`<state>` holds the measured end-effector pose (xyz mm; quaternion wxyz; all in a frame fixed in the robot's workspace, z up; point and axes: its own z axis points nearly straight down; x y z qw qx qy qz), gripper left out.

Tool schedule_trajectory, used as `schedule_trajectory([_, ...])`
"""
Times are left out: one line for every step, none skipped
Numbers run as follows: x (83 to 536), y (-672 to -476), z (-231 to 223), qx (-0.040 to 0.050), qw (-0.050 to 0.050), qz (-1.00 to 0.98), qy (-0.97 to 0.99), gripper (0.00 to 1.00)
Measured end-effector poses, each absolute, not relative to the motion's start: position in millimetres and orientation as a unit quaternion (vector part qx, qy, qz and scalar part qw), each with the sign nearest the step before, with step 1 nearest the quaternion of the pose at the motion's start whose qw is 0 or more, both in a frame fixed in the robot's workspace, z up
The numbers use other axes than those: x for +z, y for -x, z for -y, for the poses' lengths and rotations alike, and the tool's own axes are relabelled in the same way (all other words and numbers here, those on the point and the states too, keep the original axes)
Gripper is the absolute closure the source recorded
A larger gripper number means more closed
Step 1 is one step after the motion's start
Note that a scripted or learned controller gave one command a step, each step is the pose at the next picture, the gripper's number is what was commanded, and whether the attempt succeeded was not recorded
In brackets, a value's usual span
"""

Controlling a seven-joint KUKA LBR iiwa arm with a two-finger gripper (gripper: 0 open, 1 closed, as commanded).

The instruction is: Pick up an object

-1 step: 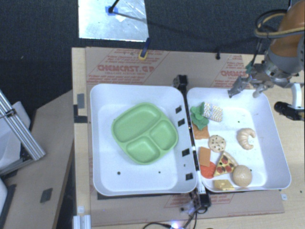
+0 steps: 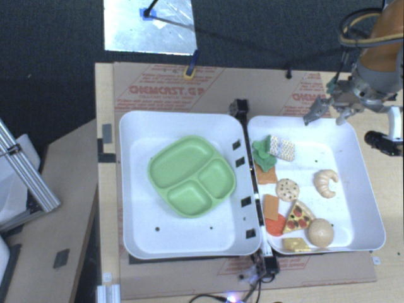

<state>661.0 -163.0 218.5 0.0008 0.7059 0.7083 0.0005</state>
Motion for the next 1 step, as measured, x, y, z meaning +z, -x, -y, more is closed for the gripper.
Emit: schedule_trajectory([176.0,-666.7,158.9,0.0001,0.001,-0.710,-0.704,0.00])
